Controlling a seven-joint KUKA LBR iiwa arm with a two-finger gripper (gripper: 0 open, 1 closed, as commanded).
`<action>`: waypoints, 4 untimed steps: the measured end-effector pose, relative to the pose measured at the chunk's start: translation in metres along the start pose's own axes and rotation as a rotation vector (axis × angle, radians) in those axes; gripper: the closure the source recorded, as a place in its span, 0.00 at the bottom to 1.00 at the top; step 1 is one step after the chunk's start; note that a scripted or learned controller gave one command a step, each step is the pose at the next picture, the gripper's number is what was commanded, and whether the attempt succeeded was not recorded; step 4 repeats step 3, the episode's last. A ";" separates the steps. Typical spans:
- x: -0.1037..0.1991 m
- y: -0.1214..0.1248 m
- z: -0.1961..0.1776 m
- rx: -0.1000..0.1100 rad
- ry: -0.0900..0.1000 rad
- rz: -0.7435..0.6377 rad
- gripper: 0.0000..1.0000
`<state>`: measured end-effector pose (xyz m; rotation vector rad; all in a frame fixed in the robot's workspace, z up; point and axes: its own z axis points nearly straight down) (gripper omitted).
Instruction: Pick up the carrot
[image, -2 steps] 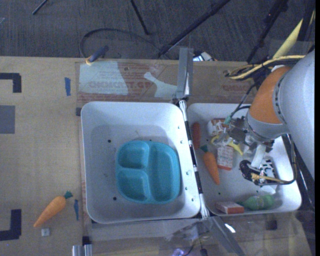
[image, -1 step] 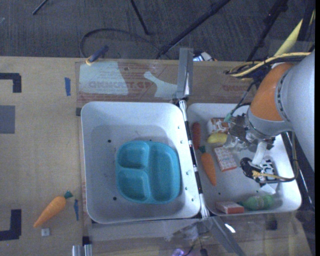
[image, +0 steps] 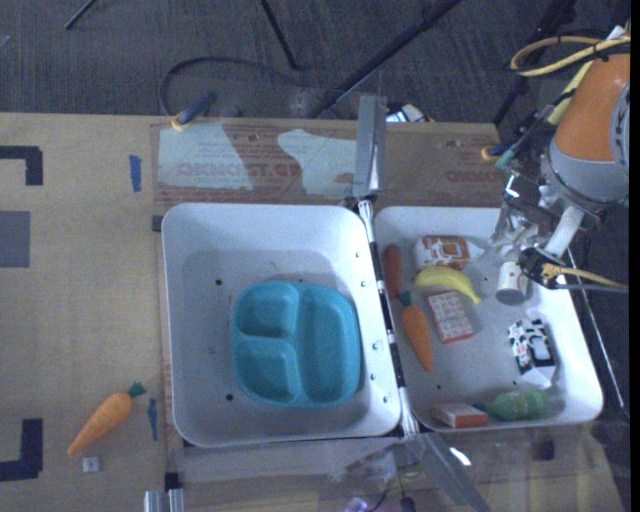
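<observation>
Toward lower centre-right of the frame, found a carrot (image: 417, 337) lying flat in the right bin (image: 490, 360), close by that bin's left wall, leafy end toward the top of the frame, tip toward the bottom. Logged a dark red sausage-like piece (image: 393, 268) just above it along the same wall. Noted a banana (image: 447, 282) up and to the right of the carrot, with an orange-and-white pack (image: 443, 248) just above the banana and a gridded card (image: 453, 318) just below it, beside the carrot; could not tell whether card and carrot touched. Recorded a cow-print carton (image: 530, 350) near the right wall, a green bottle (image: 520, 404) on its side along the bottom wall, and a small box (image: 460, 414) just left of the bottle.

Marked the gripper (image: 520, 262) over the bin's upper right part, well apart from the carrot, with the banana between the two. Could not tell whether open or closed; saw nothing held.

Found a blue divided plate (image: 297, 342) in the left bin (image: 200, 260). Spotted a second carrot (image: 100, 420) out on the bench (image: 80, 250) at lower left, outside both bins, leafy end pointing up and right.
</observation>
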<state>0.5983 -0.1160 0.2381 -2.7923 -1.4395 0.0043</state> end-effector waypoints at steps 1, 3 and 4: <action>0.056 0.005 0.010 -0.003 0.001 -0.587 1.00; 0.149 -0.044 0.019 -0.002 0.002 -0.346 1.00; 0.149 -0.044 0.019 -0.002 0.002 -0.346 1.00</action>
